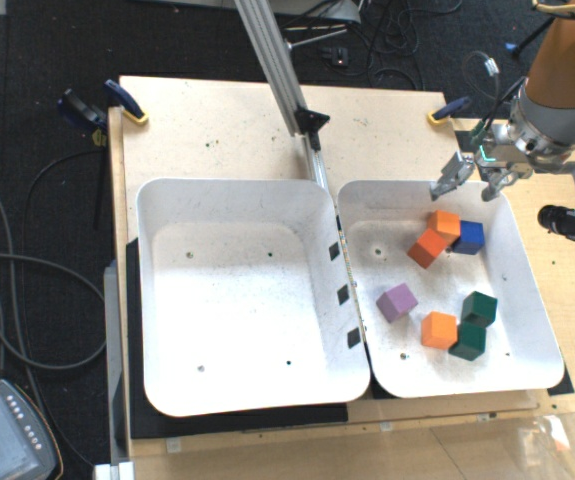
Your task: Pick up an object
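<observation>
- Gripper [472, 181] hangs over the far edge of the right bin [535, 308], fingers spread apart, nothing between them.
- Arm enters from the upper right; orange band above grey wrist.
- Just below the gripper, a cluster: orange block [446, 224] atop a red-orange block [428, 248], blue block [469, 236] touching beside them.
- Purple block [397, 301] near the bin's middle.
- Second orange block [439, 329] toward the near side, touching two dark green blocks [474, 324].
- Left bin [167, 208] alongside, walls touching the right bin's.
</observation>
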Action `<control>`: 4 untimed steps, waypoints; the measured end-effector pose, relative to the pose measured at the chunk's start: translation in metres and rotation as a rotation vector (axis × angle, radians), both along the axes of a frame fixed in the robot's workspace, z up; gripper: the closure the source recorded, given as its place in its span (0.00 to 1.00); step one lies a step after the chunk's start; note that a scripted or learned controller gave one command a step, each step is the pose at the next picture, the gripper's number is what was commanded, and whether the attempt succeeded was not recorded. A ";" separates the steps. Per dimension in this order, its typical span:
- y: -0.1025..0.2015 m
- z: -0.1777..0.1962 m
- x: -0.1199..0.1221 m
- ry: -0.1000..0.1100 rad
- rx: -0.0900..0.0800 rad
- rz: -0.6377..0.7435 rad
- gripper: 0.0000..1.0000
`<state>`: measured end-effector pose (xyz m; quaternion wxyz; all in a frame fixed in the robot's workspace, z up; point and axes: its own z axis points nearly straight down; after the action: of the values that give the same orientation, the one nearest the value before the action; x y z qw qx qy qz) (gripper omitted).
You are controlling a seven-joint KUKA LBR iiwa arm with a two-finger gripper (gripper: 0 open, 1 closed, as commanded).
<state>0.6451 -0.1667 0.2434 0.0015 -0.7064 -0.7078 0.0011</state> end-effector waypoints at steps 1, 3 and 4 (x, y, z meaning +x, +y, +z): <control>0.000 0.003 0.001 -0.004 -0.001 0.002 0.00; -0.002 -0.091 -0.010 0.001 0.000 -0.002 0.00; -0.004 -0.122 -0.006 -0.016 -0.006 -0.003 0.00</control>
<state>0.6387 -0.1706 0.1212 -0.0065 -0.7075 -0.7067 -0.0025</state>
